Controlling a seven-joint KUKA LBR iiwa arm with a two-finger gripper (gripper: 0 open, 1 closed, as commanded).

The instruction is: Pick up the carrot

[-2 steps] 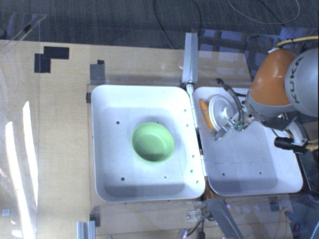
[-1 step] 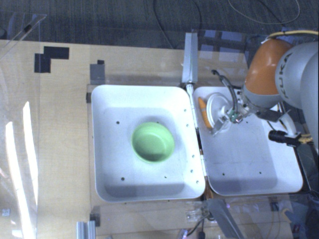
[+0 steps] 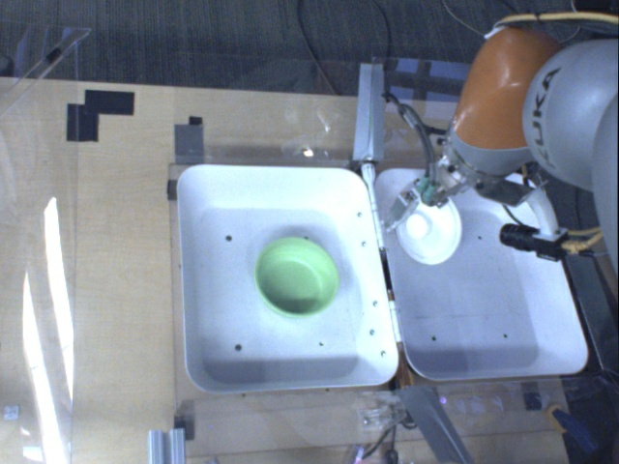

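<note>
White plastic bins sit edge to edge on the pale wooden surface: the left bin holds a smooth green bowl, with open floor around it. The gripper hangs over a round white dish near the right bin's upper left corner; its state I cannot tell, nor can I see the carrot.

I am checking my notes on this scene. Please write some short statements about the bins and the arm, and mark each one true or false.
1. A green bowl lies in the left bin. True.
2. The pincer hangs over the left bin. False: it is over the right bin.
3. A white round object lies in the right bin under the pincer. True.
4. The green bowl lies against the left bin's far wall. False: it is near the middle.
</note>
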